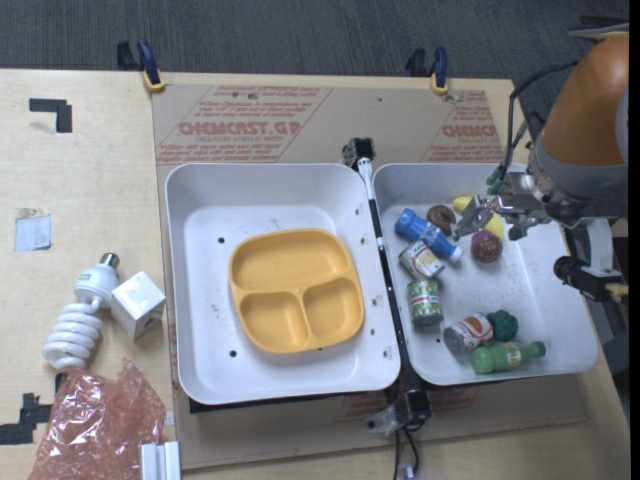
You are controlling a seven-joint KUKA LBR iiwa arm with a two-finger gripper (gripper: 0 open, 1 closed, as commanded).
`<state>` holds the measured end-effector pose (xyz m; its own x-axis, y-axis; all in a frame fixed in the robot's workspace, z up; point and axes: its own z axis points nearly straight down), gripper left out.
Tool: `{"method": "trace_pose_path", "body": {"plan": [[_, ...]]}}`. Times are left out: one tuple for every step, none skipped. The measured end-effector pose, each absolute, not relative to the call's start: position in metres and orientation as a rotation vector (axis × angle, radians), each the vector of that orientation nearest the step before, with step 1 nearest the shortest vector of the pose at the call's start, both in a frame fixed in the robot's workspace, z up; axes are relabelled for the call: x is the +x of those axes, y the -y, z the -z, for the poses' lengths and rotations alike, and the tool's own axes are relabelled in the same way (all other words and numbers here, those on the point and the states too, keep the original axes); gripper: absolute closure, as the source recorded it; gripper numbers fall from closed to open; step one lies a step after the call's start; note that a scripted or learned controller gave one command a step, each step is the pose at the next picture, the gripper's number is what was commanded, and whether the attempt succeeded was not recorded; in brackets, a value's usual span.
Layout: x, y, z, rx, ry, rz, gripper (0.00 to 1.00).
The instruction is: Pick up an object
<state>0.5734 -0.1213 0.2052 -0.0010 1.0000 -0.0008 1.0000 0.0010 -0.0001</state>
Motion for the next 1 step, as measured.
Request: {"method": "trace_pose_path", "body": {"plan": [[0.5415, 0.1474, -0.1213, 2.223, -2.220, 0.001, 0.00]]}}
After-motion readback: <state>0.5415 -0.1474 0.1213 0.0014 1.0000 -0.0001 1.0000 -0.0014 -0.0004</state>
